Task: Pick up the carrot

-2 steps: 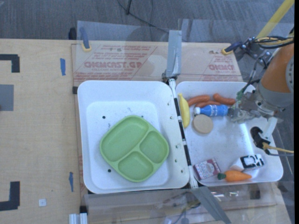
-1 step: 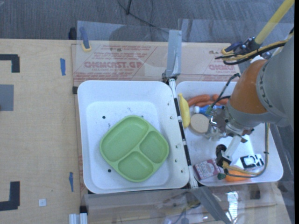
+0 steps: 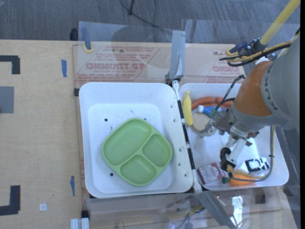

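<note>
The arm hangs low over the right bin (image 3: 281,171), its claw (image 3: 228,160) just above the carrot (image 3: 244,178) lying against the near wall, seemingly lining up a grasp. Whether the claw is apart or together, I cannot tell. The green divided plate (image 3: 137,151) sits in the left bin (image 3: 90,128), out of the way.

My view: KUKA arm (image 3: 281,89), 1 unit.
Grey rounded shell, orange band above wrist, yellow and black cables along it, pale gripper (image 3: 228,162) housing.

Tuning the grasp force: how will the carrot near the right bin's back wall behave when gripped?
The carrot looks long, rounded and tapered, so it may roll or slip. It seems smooth and probably rigid. It lies close beside a yellow item, so a push might shift both.
</note>
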Action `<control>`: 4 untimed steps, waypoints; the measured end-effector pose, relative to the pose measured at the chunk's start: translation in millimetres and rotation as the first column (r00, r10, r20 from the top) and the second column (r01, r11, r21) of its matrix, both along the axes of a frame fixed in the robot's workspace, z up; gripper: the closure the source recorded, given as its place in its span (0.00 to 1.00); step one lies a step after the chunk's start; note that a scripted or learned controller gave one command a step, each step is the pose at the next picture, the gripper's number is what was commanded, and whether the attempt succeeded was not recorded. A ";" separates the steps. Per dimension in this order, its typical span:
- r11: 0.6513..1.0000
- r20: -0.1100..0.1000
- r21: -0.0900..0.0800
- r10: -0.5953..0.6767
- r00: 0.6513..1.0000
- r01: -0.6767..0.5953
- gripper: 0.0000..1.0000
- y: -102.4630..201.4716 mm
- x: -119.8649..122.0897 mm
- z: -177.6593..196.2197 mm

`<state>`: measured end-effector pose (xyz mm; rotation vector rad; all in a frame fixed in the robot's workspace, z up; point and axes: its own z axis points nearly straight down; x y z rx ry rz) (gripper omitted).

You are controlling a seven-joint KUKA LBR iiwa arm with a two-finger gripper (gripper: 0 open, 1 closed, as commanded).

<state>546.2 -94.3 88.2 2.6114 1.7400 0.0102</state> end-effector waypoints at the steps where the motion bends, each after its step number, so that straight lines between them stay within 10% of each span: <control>1: 1.000 0.001 -0.004 -0.002 1.000 0.002 1.00 -2.3 -0.1 10.1; 2: 0.969 -0.009 -0.002 -0.246 0.969 0.246 1.00 17.8 -38.9 95.7; 3: 0.999 -0.012 0.001 0.033 0.999 -0.033 1.00 20.5 -36.1 95.7; 4: 0.974 -0.013 0.001 -0.228 0.974 0.228 1.00 -18.0 -68.0 14.2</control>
